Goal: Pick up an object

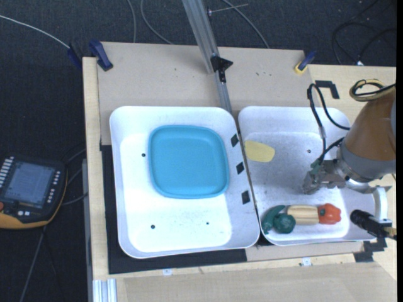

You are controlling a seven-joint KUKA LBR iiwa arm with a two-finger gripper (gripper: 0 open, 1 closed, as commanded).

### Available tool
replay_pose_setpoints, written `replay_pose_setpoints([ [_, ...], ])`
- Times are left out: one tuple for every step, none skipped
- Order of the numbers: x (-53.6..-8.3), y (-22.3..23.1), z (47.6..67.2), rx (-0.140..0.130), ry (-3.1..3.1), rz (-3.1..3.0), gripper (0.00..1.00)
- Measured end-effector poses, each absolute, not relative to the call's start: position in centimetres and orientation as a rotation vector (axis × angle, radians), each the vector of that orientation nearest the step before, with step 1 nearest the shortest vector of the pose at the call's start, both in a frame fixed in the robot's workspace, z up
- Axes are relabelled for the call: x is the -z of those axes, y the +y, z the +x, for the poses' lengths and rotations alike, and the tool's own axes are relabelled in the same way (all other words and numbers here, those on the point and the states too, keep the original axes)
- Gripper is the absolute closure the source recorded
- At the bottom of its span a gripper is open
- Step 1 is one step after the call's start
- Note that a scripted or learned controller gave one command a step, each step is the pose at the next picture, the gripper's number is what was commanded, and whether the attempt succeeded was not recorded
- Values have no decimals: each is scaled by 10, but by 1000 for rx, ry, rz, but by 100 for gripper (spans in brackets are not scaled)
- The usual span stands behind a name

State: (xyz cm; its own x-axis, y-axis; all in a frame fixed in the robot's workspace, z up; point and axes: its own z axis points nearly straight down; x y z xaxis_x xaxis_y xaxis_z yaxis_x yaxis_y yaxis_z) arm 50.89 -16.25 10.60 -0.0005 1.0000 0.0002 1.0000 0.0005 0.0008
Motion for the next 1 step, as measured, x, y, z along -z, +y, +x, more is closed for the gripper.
replay_pose_setpoints([
  [-158,-161,500,-4,2219,2218,100],
])
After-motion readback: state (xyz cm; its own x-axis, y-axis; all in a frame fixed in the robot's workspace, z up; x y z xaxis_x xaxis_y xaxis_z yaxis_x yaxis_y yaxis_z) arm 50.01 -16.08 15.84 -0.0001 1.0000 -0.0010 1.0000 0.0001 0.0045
